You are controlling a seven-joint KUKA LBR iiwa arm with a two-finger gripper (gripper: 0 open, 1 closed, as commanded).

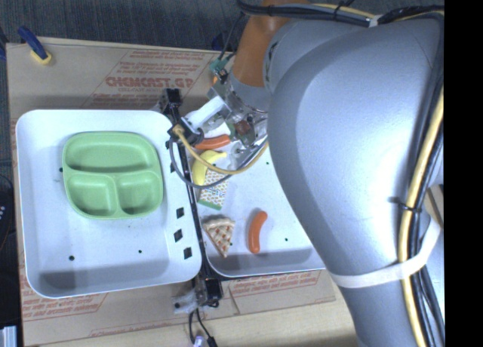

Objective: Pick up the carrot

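Observation:
A slim orange-red carrot (pixel 214 142) lies crosswise near the far left corner of the right bin (pixel 290 244), just above a yellow piece (pixel 205 166). My gripper (pixel 221 133) hangs right over the carrot, its tip at or touching the carrot's upper side. The wrist and cables hide the contact. The grey arm with its orange band (pixel 253 44) covers the right side of that bin.
A second orange piece with rounded ends (pixel 256 231) and a crusty wedge (pixel 219 234) lie near the right bin's front. A green-edged scrap (pixel 211 202) sits by the divider. The left bin (pixel 34 210) holds a green sectioned tray (pixel 113 173).

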